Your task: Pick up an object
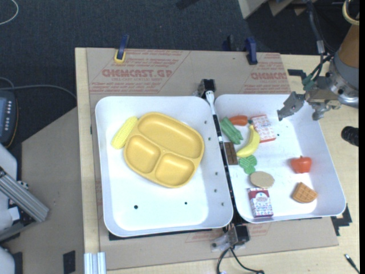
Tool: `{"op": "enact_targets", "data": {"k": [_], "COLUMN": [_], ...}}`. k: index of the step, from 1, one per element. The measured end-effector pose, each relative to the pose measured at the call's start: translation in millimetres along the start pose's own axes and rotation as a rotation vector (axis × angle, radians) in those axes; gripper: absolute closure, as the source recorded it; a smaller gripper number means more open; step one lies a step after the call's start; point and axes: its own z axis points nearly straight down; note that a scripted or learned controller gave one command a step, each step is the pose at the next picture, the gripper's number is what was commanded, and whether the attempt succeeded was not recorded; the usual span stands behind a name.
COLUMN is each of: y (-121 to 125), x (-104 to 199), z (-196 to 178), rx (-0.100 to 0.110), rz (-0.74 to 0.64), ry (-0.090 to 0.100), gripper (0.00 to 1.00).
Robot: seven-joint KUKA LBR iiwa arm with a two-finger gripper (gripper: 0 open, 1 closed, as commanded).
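Note:
The right bin (328, 153) holds several toy foods: a yellow banana (250, 142), a green pod (231, 130), a small red piece (239, 120), a white and red carton (263, 128), a green piece (248, 164), a red tomato (301, 164), a tan round disc (262, 180), an orange waffle wedge (304, 193) and a red box (259, 203). My gripper (303, 109) hovers over the bin's far right corner, open, with nothing between its fingers. It is well right of the carton and above the tomato in the view.
The left bin (114, 204) carries a yellow divided plate (164, 149) and a corn cob (124, 132) beside it. A brown strip (230, 153) lies along the divider between the bins. Blue and yellow clamps (121, 50) hold the cardboard base at the back.

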Motion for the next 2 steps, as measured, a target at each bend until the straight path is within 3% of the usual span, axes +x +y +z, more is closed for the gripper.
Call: {"op": "enact_targets", "data": {"k": [2], "y": [-4.8], "x": [-5.7], "z": [104.5], "rx": [0.009], "rz": [0.001], "ry": [0.003], "gripper": [0.00]}}
